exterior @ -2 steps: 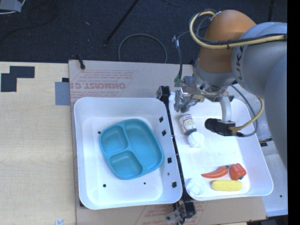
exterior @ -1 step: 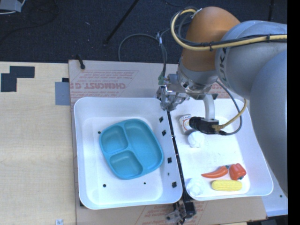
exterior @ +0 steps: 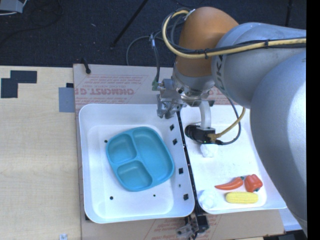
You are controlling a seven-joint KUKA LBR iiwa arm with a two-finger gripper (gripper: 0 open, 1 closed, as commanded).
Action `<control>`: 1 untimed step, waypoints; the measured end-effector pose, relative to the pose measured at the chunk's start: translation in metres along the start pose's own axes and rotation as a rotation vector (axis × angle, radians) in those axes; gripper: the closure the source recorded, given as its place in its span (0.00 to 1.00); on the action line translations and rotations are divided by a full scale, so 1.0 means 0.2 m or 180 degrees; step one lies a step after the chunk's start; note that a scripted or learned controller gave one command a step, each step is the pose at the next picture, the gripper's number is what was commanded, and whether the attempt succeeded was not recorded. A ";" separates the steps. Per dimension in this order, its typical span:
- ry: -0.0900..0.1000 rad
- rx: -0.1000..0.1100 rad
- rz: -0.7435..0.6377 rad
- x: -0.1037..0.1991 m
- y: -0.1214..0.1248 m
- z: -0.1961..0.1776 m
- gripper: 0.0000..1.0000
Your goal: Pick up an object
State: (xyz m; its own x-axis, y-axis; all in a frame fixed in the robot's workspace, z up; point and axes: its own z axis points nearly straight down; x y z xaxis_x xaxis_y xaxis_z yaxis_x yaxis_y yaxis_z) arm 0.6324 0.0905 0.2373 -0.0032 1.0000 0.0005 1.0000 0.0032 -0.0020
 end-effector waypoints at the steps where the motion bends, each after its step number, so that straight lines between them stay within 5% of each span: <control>1: -0.0004 0.0002 0.0002 -0.01 0.00 0.00 0.00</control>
